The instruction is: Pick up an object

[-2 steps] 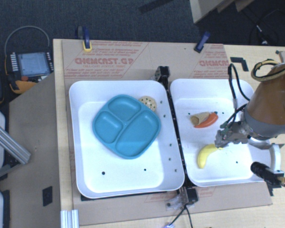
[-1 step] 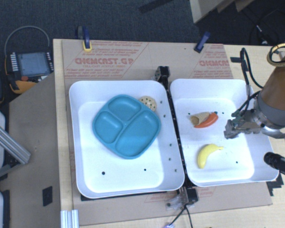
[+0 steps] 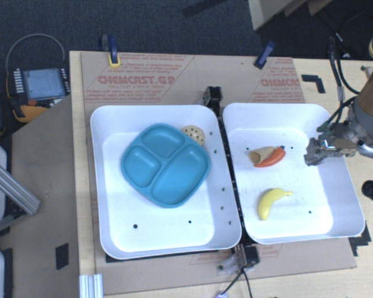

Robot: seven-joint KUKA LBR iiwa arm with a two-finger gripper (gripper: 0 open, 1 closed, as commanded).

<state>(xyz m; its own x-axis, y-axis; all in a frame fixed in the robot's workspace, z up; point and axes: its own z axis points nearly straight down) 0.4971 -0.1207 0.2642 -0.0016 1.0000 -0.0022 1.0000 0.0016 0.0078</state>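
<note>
In the right bin (image 3: 336, 225) lie a yellow banana (image 3: 270, 202) near the front and an orange-red carrot-like piece (image 3: 267, 156) toward the middle. The left bin (image 3: 112, 228) bears a blue sectioned plate (image 3: 166, 164) with a round cookie (image 3: 193, 133) at its far right edge. My gripper (image 3: 315, 153) hangs over the right side of the right bin, to the right of the carrot piece and apart from it. Nothing shows between its fingers.
The arm comes in from the right edge above the right bin. A black clamp (image 3: 212, 95) sits where the two bins meet at the back, another (image 3: 245, 255) at the front. Cables run along the upper right.
</note>
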